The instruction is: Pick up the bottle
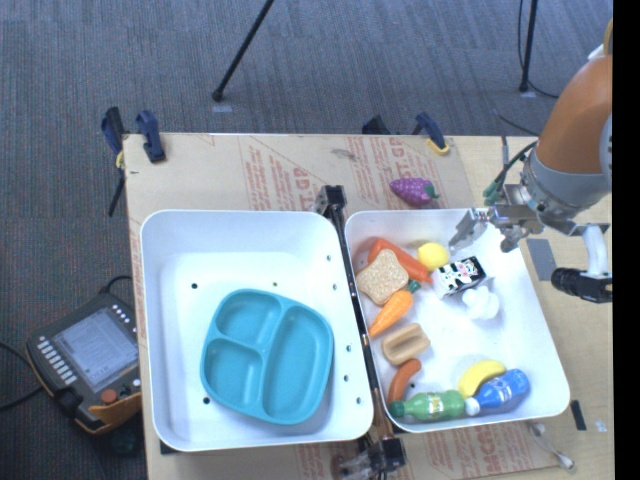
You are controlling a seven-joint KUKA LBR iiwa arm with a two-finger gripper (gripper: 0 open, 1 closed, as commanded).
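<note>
A green bottle (430,406) lies on its side along the near wall of the right bin (540,333). Just to its right lies a blue bottle (500,391) with a white cap, touching a yellow banana (480,375). My gripper (487,233) hangs over the far right corner of that bin, well away from both bottles. It is open, with one finger (465,230) pointing left and nothing between the two. A black-and-white milk carton (462,275) sits just below the gripper.
The right bin also holds a lemon (432,256), a bread slice (382,276), a carrot (392,311), a bun (405,343), a sausage (404,378) and a white lump (484,303). The left bin holds a blue divided plate (268,355). Purple grapes (412,190) lie on the bench.
</note>
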